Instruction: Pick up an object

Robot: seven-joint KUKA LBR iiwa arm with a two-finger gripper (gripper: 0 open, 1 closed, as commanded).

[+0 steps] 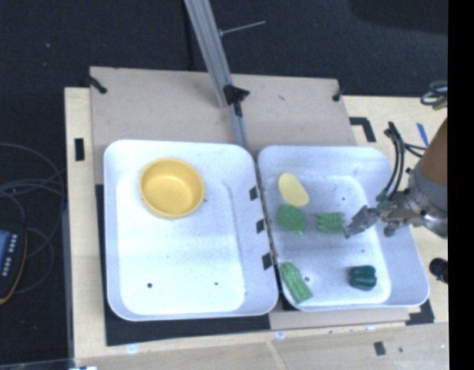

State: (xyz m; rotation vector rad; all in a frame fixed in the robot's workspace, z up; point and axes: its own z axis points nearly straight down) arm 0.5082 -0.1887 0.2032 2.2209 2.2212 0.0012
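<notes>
Target obj: no single one picked out; candidates all lie in right bin [391,168], lower right of frame.
Yellow piece [293,190]: pale yellow, oval, smooth; upper left of right bin.
Green block [291,219]: mid-green, squarish, bumpy; just below yellow piece.
Small green piece [329,223]: lighter green, ridged; just right of green block, just left of gripper tip.
Long green piece [297,281]: bright green, elongated, lies diagonal at bin's lower left corner near the rim.
Dark green obj [362,277]: deep green, glossy, rounded; lower right of right bin, apart from the others.
Gripper [358,223]: comes in from frame right, low over right bin, tip just beside small green piece; nothing seen btwn fingers; open or closed: can't tell.
Arm [433,168]: grey w/ orange band, at right edge.
Left bin [121,206]: white, shallow, centre-left; holds yellow bowl [172,187] in its upper left, upright.
Surface: bins side by side, touching, on pale wood bench [183,91]; dark floor around.
Room: metal rail [210,41] slants from top centre down to the bins' join; a device w/ blue screen [1,257] at left edge.
Writing/labels: none readable.
</notes>
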